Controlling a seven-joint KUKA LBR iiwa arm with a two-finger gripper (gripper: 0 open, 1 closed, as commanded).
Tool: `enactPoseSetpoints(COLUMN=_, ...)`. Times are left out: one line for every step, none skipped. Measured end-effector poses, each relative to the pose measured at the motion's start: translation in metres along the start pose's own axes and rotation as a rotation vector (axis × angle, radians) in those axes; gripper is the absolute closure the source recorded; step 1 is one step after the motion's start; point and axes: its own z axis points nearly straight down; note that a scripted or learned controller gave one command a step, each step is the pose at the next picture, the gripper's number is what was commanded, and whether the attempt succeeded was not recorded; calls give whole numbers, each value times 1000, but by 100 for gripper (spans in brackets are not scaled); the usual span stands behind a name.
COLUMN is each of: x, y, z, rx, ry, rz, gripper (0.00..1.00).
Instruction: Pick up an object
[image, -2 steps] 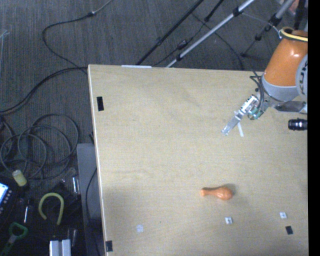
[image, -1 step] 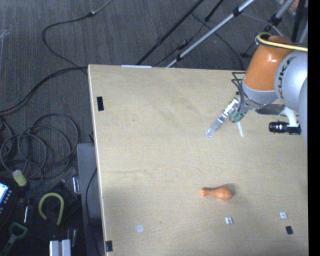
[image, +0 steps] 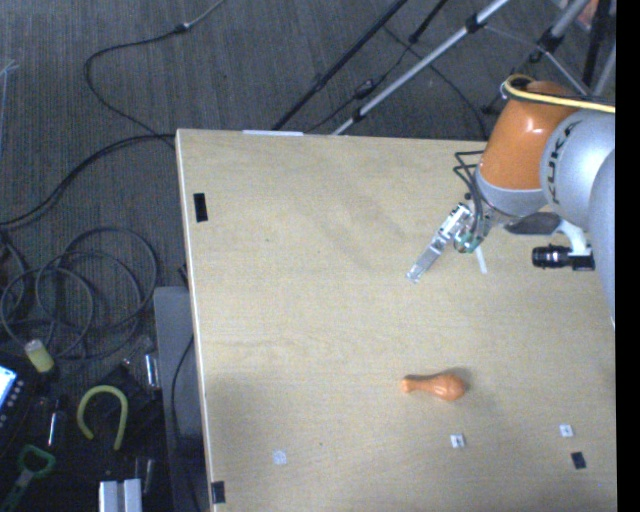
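An orange, gourd-shaped object (image: 437, 386) lies on its side on the tan bench top (image: 300, 300), toward the lower right, its narrow end pointing left. My gripper (image: 449, 268) hangs from the grey and orange arm at the right, well above and behind the object and apart from it. It is open: one grey finger (image: 427, 260) slants down to the left, a thin pale one (image: 481, 262) points down on the right. Nothing sits between them.
Small dark and white markers (image: 457, 440) dot the bench near its front right corner, and a black tag (image: 200, 207) sits by the left edge. Cables (image: 80, 290) and tools lie on the floor at the left. Stand legs (image: 420, 60) cross behind the bench.
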Motion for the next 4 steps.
enactPoseSetpoints(x=-25, y=-36, z=-28, rx=0, ry=-1, rz=363, gripper=0)
enactPoseSetpoints(x=-35, y=-32, z=16, rx=0, ry=-2, rz=107, gripper=0)
enactPoseSetpoints(x=-1, y=-7, z=22, rx=-1, ry=-1, rz=-97, gripper=0)
enactPoseSetpoints(x=-15, y=-34, z=-134, rx=-2, ry=-2, rz=72, gripper=0)
